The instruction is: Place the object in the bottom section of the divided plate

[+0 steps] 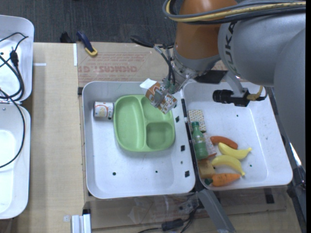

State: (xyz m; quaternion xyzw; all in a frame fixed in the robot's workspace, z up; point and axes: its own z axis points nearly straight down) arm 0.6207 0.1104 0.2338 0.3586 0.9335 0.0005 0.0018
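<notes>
A green divided plate point(130, 130) lies in the left bin point(141, 178), with one long section on its left and two smaller sections on its right. My gripper point(165, 92) hangs over the plate's upper right corner, close to the wall between the bins. It is shut on a small orange, white and brown packet point(162, 101), which sits tilted between the fingers, above the plate's upper right section. The lower right section point(159, 135) has nothing in it.
A small white can point(103, 110) lies on its side left of the plate. The right bin point(262, 130) holds a green bottle point(198, 140), two carrots point(223, 142), bananas point(232, 158), a tan block point(206, 168) and a patterned packet point(197, 116).
</notes>
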